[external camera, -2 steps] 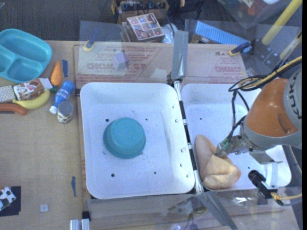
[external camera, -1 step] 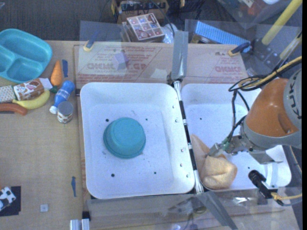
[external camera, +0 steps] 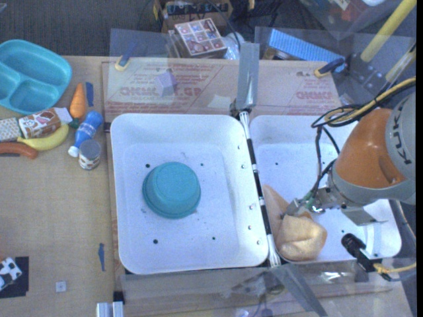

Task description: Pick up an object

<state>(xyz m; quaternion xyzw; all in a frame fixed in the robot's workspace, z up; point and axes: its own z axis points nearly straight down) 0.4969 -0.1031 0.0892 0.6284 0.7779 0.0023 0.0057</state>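
A teal upturned bowl [external camera: 172, 189] lies in the middle of the left bin [external camera: 132, 137]. A tan, bread-like lump [external camera: 301, 236] rests in the near left corner of the right bin [external camera: 291, 137], with a pale brown wedge [external camera: 274, 200] just beyond it by the divider. My gripper [external camera: 305, 205] reaches in from the right under the orange band [external camera: 370, 154] and hovers right over the tan lump's upper edge. The wrist body hides how it meets the lump.
Left of the bins on the bench lie a blue divided plate [external camera: 30, 74], a carrot [external camera: 78, 100], a banana [external camera: 46, 139], a small bottle [external camera: 86, 129] and a can [external camera: 90, 154]. Cardboard and boxes stand behind the bins. Black cables trail around the arm.
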